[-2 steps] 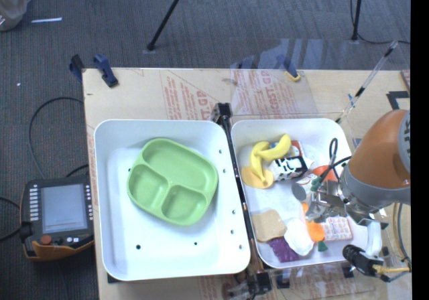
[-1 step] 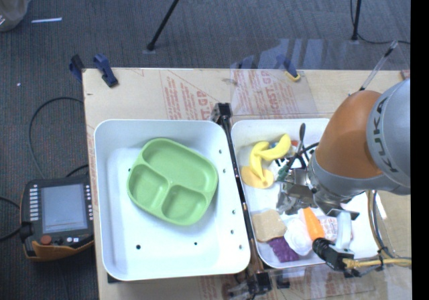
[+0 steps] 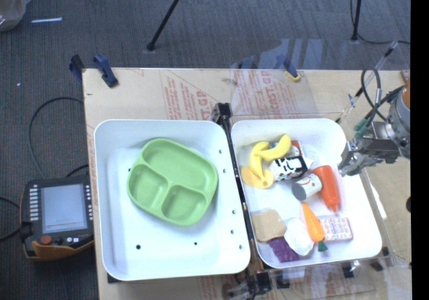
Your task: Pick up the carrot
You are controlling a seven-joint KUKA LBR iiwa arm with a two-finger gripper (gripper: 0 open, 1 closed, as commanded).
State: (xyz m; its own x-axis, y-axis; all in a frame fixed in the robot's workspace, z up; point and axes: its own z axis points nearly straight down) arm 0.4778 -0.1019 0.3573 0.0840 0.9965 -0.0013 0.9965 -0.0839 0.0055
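Orange carrot [image 3: 312, 222] lies untouched near right bin's [image 3: 371, 225] front edge | hand [image 3: 350, 163] over bin's right rim, grip state unclear to you | pick not begun

This is a robotics lab or test room rather than a home. Far to the left of the pincer [image 3: 353, 160], a handheld control pad [image 3: 59, 217] with a screen lies on grey carpet [image 3: 100, 11], a black cable [image 3: 47, 114] looping from it. Beyond the pincer, thin black stand legs [image 3: 173, 5] rest on that carpet. The tabletop [image 3: 194, 91] is a plain board printed with red lettering, with clamps [image 3: 104, 69] at its far edge, and it carries two white bins [image 3: 107, 158].
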